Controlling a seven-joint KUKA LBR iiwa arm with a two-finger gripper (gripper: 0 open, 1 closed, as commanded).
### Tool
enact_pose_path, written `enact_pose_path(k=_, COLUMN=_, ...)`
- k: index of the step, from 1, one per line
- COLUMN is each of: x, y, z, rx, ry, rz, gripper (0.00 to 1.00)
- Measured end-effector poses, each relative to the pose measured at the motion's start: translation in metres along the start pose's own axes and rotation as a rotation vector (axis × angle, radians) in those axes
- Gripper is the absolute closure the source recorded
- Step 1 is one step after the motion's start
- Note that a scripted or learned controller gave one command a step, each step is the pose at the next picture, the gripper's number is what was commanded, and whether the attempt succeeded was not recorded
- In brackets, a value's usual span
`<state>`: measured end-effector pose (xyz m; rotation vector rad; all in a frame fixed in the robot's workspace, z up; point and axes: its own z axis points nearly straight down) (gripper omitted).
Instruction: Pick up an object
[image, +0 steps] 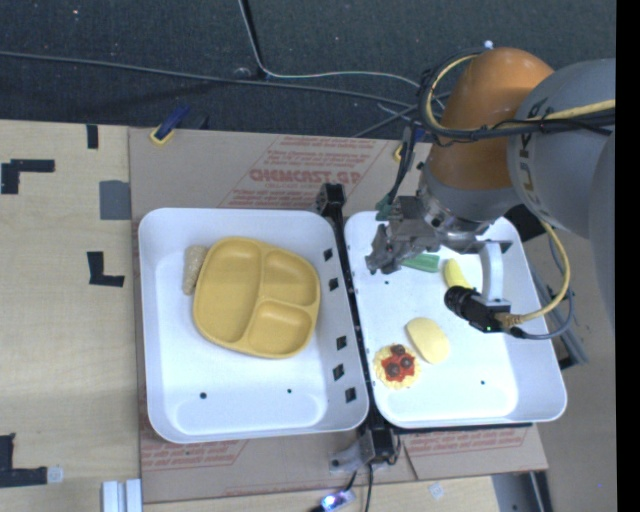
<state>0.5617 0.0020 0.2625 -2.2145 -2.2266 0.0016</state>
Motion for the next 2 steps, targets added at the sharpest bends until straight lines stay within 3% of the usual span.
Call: enact_pose_path(k=2, x=0.096, y=0.041, z=0.012, rx=-0.001, ry=-0.001, rz=0.001, gripper=1.0)
